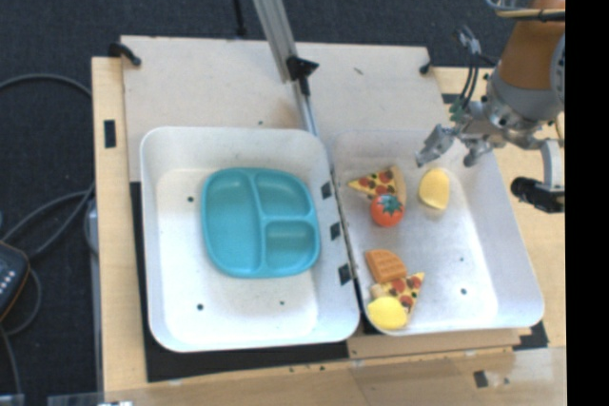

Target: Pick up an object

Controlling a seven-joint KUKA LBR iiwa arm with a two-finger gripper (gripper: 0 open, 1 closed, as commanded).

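Nearest us in the right bin (495, 290) lie a lemon (387, 312) and waffle (383, 264); farther, a tomato (386, 210) and yellow piece (434, 189). Just beyond it, our gripper (455, 145) hangs spread open, empty: approach stage, needing a descent.

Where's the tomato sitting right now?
The tomato is in the right bin, toward its upper left, touching the pizza slice just above it, with the pale yellow piece to its right.
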